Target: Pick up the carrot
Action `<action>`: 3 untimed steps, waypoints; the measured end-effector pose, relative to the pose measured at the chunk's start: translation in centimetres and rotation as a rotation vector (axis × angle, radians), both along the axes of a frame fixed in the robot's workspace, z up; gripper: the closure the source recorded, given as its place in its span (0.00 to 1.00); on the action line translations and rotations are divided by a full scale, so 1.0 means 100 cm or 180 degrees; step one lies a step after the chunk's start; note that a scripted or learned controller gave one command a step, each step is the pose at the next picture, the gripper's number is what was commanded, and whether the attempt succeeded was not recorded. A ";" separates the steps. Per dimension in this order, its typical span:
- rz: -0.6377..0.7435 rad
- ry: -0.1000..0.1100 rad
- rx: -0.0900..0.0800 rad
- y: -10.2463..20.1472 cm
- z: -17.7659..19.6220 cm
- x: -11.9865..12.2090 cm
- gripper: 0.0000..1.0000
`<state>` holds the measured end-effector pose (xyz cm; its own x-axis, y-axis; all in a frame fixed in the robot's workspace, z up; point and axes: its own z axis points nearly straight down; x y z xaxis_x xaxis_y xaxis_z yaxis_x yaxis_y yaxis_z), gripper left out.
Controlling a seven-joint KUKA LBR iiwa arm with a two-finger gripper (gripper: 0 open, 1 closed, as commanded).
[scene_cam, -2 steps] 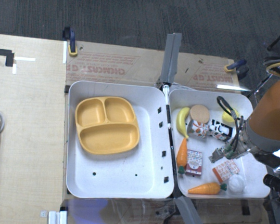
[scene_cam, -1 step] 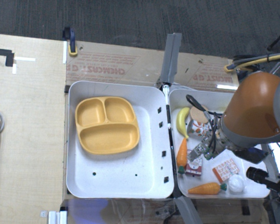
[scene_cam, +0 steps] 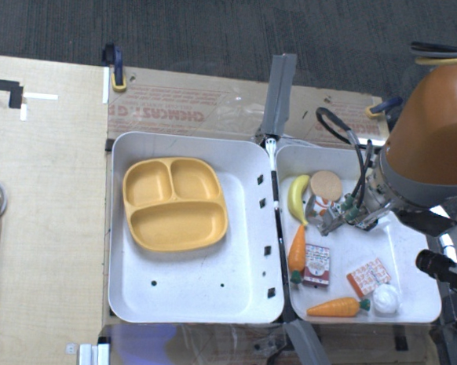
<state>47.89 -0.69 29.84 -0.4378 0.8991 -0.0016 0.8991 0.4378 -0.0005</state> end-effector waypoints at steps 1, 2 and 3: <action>0.0636 0.0004 -0.0001 -0.007 0.109 0.000 1.00; 0.0944 0.0001 -0.0001 0.012 0.120 0.000 1.00; 0.1152 0.0009 0.0003 0.061 -0.034 -0.001 1.00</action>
<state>47.82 5.44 26.44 -0.7277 0.6859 0.0008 0.6859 0.7277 -0.0020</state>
